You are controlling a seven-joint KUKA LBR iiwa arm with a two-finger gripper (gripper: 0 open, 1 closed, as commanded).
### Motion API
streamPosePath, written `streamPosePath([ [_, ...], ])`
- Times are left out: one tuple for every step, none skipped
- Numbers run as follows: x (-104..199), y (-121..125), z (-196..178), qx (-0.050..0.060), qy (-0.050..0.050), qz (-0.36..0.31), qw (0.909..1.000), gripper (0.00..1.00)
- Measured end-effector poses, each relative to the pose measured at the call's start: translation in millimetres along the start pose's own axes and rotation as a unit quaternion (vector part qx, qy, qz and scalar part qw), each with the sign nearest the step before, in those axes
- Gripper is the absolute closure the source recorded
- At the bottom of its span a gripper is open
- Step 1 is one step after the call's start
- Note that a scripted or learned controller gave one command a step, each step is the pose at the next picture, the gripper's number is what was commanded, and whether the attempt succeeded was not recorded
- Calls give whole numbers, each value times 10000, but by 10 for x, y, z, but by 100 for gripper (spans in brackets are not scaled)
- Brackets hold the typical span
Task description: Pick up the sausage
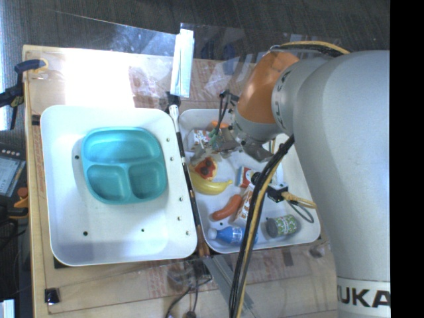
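The sausage (227, 207) is a reddish-orange link lying in the right bin (187, 121), below a yellow banana (211, 185). My gripper (213, 144) reaches down into the upper part of that bin, above and left of the sausage, near a small red-and-orange toy (205, 167). The arm's orange band and grey body cover the bin's right side. Clutter hides the fingertips.
The left bin (59, 234) holds a teal divided plate (124, 163). In the right bin also lie a blue bottle (231, 234), a dark green can (282, 226) and a red-white packet (246, 177). Black cables (255, 204) hang across that bin.
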State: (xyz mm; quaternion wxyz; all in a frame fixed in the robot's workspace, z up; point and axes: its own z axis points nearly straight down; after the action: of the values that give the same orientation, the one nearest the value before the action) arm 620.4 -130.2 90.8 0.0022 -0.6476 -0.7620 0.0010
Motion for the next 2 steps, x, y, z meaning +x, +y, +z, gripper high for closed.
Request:
streamPosePath([
  [2, 1, 0, 0, 1, -2, 10000, 0],
  [3, 1, 0, 0, 1, -2, 10000, 0],
])
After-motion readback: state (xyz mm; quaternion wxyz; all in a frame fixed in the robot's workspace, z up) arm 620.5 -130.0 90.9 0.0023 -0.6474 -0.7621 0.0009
